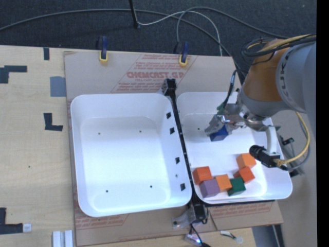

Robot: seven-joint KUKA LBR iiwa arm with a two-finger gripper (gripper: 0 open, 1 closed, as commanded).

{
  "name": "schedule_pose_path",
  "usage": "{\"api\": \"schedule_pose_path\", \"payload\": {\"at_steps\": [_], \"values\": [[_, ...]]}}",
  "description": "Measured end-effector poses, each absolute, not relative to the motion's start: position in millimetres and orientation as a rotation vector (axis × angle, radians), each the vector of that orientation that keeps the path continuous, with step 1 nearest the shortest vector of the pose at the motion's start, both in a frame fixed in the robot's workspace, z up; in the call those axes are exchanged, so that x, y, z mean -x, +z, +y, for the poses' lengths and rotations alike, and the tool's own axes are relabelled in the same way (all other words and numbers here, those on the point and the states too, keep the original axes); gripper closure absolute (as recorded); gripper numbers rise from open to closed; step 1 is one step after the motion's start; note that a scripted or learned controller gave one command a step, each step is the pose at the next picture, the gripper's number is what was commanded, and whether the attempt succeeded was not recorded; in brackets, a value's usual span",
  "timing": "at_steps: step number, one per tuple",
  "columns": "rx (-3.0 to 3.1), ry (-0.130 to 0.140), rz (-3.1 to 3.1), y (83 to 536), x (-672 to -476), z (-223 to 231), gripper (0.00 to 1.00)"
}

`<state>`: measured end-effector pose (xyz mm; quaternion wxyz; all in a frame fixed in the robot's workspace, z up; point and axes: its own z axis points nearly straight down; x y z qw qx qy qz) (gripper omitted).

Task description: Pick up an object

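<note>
My gripper (220, 127) hangs over the middle of the right bin (277, 192), pointing down and to the left. A small blue block (219, 134) sits between its fingertips, and the fingers are shut on it. Loose blocks lie along the bin's near side: an orange block (202, 174), a purple block (209, 188), another orange block (223, 182), a green block (237, 186) and two more orange blocks (246, 167) by the right wall.
The left bin (82, 138) stands beside the right one, parted from it by a black clipped divider (177, 138). The grey and orange arm (272, 81) covers the right bin's far right corner. Cables trail at the right edge.
</note>
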<state>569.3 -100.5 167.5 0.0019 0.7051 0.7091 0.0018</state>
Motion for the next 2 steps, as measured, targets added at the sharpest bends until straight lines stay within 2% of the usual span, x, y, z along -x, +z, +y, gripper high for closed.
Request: {"api": "schedule_pose_path", "payload": {"at_steps": [1,2], "values": [[-2.214,0.003,2.230,189.7,-528.7,-20.5,1.00],[-2.214,0.000,2.232,188.3,-509.9,62.7,1.00]]}}
